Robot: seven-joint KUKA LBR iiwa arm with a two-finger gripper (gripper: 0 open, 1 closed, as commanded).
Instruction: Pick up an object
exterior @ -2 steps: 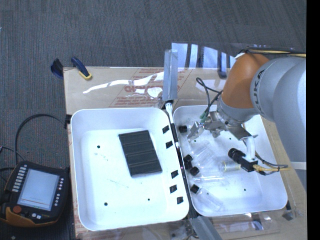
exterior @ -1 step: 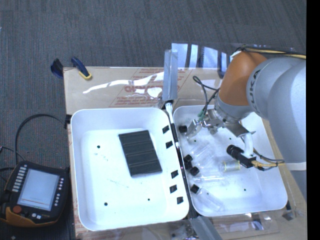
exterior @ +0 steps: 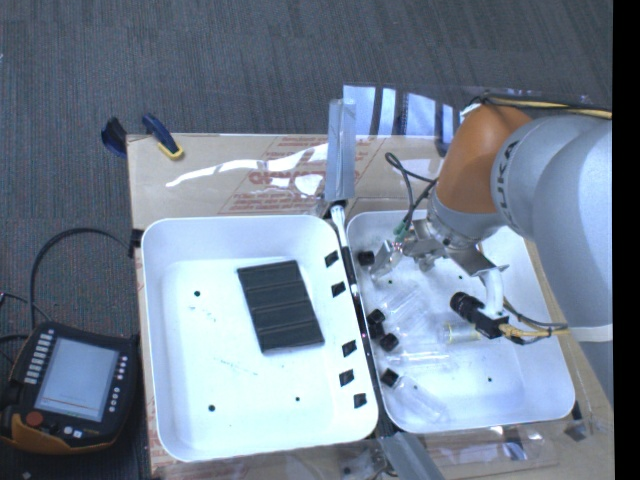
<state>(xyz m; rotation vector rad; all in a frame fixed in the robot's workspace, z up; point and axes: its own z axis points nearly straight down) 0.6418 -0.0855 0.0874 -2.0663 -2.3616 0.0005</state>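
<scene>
Leftmost, a grey handheld control pendant with a pale screen [exterior: 68,386] lies beside the bench [exterior: 230,173]. Next, the left shallow white bin [exterior: 170,268] holds a dark ribbed rectangular slab [exterior: 280,306], lying flat near its middle. Right of it, the right white bin [exterior: 545,393] carries clear plastic objects [exterior: 405,318], hard to tell apart against the white. Over that bin's far part hangs the grey arm's gripper [exterior: 425,243]; whether it is spread or pinching anything, I cannot tell. The arm is cut off at right.
</scene>
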